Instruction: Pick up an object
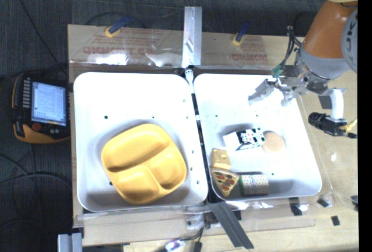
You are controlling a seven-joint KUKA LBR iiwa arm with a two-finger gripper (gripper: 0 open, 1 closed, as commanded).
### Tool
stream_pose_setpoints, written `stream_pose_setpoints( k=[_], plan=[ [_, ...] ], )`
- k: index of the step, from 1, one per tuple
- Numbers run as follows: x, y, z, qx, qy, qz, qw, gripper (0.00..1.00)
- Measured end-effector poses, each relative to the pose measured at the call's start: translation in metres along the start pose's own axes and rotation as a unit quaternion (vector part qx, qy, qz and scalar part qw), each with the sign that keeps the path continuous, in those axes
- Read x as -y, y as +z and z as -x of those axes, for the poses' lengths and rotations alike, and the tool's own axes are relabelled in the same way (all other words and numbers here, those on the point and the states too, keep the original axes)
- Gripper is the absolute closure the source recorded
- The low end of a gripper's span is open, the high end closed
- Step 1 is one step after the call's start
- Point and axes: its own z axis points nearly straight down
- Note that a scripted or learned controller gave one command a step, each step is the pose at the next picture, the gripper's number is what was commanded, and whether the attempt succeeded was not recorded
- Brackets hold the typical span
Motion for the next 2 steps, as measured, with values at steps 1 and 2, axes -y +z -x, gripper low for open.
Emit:
stream_pose_setpoints(
  k=[1, 2],
  plan=[
    [0.064, 0.076, 0.038, 0.000, 0.013, 0.000, 0.9999, 0.00],
    [0.047, 0.103, 0.050, 0.001, 0.008, 0.016, 0.9998, 0.00]
  ],
)
